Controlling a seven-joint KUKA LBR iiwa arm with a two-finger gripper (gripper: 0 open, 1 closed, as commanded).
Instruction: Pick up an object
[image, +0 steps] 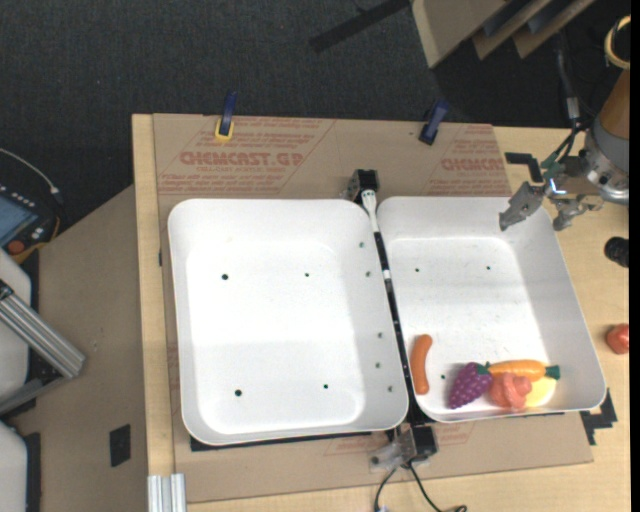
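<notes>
Toy food is grouped at the near edge of the right bin (560, 300), toward its near right corner. Carrot (523, 369): orange, green stub at the right end, long axis parallel to the near rim, tip pointing left. Touching it on the near side: a pink-red piece (510, 390) and a yellow piece (541, 392), shapes hard to tell. Purple grape bunch (467, 384) sits just left of those, narrow end toward the near left. Orange sausage (422, 363) lies apart to the left, long axis running near to far, close to the seam between bins. Left bin (200, 300) has small dark dots on its floor. Both bins rest on a brown cardboard sheet (160, 200); its far strip carries red print, roughly "CHEMCAST GP", repeated but partly covered at the right. Two blue clamps (227, 117) grip the sheet's far edge. Gripper (535, 205) hangs over the far right corner of the right bin, well apart from the toys, fingers spread with nothing between them.
</notes>
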